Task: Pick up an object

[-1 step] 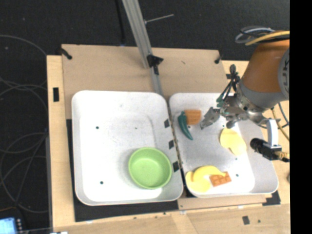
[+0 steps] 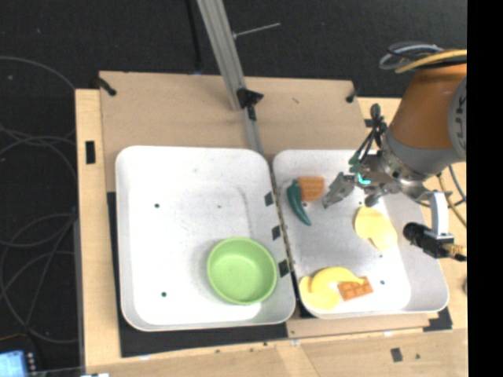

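Here the fingers [image 2: 339, 190] stand apart, nothing between them, one reaching left toward the orange block [image 2: 312, 187], the other toward the pale disc [image 2: 374, 228]. The gripper [image 2: 355, 198] hangs over the upper middle of the right bin [image 2: 424, 285]. We judge the step to be the approach: no object is chosen beyond doubt, and nothing is lifted.

Candidates nearby: the orange block, just left of the fingertip, touching the green pepper [image 2: 299, 203] (its curved body lies along the bin's left wall). The pale disc lies just below the gripper. Well apart, by the front wall, a yellow piece [image 2: 324, 283] with a small orange waffle [image 2: 354, 289] on it.

Next, we think, the gripper must centre over one piece, drop, then close; the block against the pepper invites a double catch.

Left bin [image 2: 157, 179]: a green bowl [image 2: 241, 269] at its front right. Both bins sit on a tan bench [image 2: 173, 108]; dark floor with cables beyond, a metal pole [image 2: 224, 45] slanting in from the top.
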Controlling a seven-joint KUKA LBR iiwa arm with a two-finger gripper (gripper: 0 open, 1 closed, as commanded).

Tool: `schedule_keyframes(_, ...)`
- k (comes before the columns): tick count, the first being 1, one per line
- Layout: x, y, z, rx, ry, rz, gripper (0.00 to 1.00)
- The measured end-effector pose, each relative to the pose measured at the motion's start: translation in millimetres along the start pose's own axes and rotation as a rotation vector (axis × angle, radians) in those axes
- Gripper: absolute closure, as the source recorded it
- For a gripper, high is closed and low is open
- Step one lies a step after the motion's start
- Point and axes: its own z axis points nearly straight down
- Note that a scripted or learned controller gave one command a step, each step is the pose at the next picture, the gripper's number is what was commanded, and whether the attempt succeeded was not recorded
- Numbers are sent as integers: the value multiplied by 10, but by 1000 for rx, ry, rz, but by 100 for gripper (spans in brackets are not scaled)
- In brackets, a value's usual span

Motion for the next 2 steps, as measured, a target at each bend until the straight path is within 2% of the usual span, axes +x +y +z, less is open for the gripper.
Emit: schedule_keyframes(2,-59,-28,851,5,-4,3,0)
